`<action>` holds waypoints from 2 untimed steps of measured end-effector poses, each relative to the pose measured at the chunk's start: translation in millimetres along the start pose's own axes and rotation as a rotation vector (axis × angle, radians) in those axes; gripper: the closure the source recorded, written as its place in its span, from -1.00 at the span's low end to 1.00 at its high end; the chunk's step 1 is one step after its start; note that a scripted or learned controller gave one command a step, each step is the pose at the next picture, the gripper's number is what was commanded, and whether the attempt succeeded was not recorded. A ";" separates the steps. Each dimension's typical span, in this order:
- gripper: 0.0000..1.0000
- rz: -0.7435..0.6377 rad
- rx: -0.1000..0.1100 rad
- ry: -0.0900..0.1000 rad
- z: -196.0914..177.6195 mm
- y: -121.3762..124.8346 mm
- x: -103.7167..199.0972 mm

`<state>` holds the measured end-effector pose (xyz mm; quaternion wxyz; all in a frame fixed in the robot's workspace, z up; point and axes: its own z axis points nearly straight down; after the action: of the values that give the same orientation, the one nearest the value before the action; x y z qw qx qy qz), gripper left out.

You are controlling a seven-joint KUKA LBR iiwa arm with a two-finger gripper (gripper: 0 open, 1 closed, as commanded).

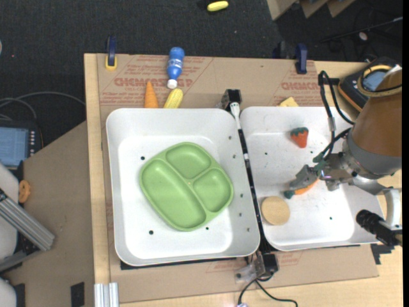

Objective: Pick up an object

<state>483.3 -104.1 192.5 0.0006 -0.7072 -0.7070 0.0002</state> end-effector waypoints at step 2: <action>-1.00 -0.009 -0.009 0.000 107.3 106.7 11.0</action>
<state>589.8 -93.1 85.1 -0.0028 -0.7041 -0.7101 -0.0030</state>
